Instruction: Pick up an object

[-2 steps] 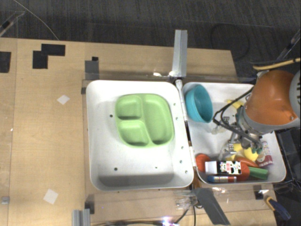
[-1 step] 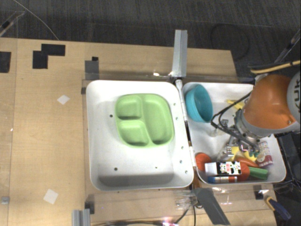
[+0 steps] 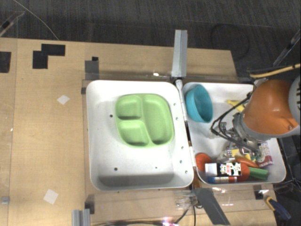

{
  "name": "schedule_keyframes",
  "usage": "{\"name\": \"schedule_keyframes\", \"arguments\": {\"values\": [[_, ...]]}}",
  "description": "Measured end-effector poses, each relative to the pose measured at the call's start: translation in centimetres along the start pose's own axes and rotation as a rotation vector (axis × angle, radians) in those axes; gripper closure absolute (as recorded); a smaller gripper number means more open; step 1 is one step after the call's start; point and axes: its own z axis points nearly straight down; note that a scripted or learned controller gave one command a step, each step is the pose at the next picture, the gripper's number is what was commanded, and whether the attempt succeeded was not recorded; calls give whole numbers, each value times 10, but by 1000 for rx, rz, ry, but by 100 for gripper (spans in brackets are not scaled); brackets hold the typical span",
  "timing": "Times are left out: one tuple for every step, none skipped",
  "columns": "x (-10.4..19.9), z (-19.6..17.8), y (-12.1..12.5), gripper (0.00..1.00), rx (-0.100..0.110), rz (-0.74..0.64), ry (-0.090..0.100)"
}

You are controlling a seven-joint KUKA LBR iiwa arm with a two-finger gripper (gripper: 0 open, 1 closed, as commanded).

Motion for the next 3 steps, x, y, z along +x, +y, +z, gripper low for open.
{"name": "schedule_keyframes", "arguments": {"values": [[-18,7,-5,0,-9,28,39],[-22,-6,-4,100,-7,23,29],[-64,-91,-24,100,-6,212,49]]}}
